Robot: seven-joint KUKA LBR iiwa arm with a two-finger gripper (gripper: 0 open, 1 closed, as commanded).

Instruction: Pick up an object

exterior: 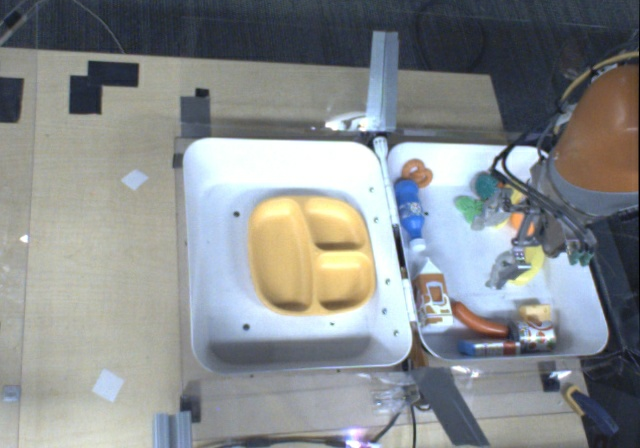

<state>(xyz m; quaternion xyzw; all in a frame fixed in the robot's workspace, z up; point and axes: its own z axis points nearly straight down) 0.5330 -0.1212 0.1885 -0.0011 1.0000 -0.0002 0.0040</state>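
While the gripper [507, 269] hangs open in the right bin [598, 336], a yellow object [531, 262] lies just beside it.

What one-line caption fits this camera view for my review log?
KUKA arm's gripper hangs over the cluttered right bin above a yellow object; yellow divided tray lies in the left bin.
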